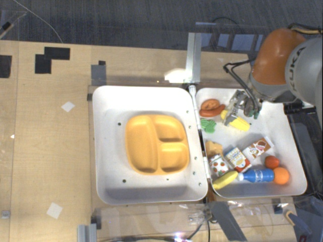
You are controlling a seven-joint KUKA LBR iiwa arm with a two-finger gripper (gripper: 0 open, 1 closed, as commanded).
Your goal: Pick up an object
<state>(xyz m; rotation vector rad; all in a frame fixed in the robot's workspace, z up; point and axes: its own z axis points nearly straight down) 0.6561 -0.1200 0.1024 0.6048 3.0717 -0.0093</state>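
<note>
- A yellow corn cob (239,123) is lying in the upper middle of the right bin (295,147), directly under the hand (237,111), which is hovering over or touching its left end; whether the hand is spread or pinching cannot be told from this angle.
- A red-brown hot dog (211,107) and a green leafy piece (208,126) are sitting just left of the corn, close to the bin's left wall.
- Open white floor is showing to the right of the corn, toward the far wall.
- Crowding the bin's lower half are a tan lump (214,148), three small printed cartons (236,158), a yellow banana-like piece (225,180), a blue-labelled bottle (257,176), a red tomato (272,161) and an orange (281,176).
- The grey arm with its glossy orange band (275,57) is reaching in from the right, above the bin's top corner.
- The left bin (108,135) is holding a smooth yellow divided tray (156,143) with rounded corners, with bare white plastic ringing it.
- Both bins are resting side by side, rims touching, on a pale wood-grain surface (45,150).
</note>
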